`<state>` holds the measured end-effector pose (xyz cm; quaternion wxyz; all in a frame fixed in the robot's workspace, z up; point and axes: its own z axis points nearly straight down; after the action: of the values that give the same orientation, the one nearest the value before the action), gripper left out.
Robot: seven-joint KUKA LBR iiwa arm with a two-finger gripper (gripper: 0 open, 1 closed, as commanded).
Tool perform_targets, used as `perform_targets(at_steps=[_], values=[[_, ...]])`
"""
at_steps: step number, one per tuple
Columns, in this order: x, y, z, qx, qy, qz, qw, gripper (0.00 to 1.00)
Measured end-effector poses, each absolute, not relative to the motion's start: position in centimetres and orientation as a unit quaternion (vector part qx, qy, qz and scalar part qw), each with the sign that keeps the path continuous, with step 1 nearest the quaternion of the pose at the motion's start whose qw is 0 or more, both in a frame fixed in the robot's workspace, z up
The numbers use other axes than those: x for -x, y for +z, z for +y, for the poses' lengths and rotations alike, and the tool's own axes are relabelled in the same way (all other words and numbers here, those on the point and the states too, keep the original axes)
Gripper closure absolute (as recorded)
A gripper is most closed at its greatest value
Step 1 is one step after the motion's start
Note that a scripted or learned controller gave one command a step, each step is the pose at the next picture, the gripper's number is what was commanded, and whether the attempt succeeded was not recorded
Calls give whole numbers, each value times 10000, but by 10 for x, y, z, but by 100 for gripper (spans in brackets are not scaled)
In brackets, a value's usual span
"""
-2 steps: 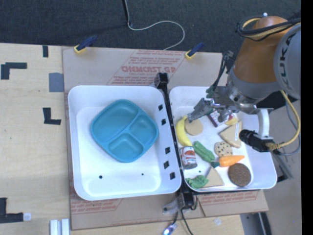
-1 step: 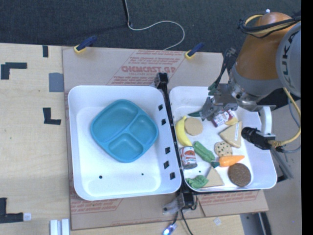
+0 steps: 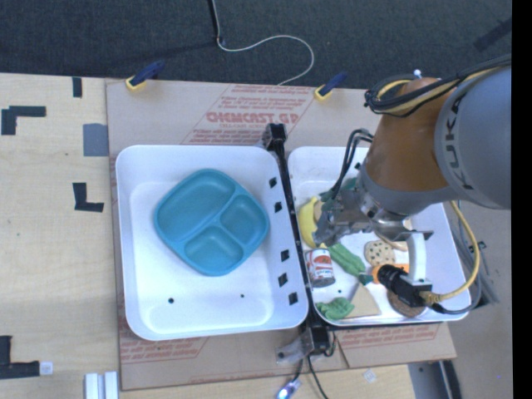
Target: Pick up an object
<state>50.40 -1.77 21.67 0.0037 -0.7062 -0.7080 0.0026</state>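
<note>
The pincer (image 3: 332, 227) sits low in the right bin (image 3: 453, 260), its grip state impossible to tell, over a yellow banana (image 3: 308, 219) and green item (image 3: 349, 260). Reaching stage, seemingly; next it must close and lift.

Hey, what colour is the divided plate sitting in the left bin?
The divided plate is light blue, almost turquoise, seen in the camera view.

Blue divided plate (image 3: 213, 221), white bins (image 3: 133, 248), yellow banana (image 3: 308, 219).

arm (image 3: 416, 152) over right bin (image 3: 453, 231) | blue plate (image 3: 212, 220) in left bin (image 3: 137, 223)
</note>
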Motion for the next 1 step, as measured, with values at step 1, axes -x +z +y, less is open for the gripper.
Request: perform_targets(at_steps=[1], values=[[-535,182,-2,7062,17,-7080,14,100]])
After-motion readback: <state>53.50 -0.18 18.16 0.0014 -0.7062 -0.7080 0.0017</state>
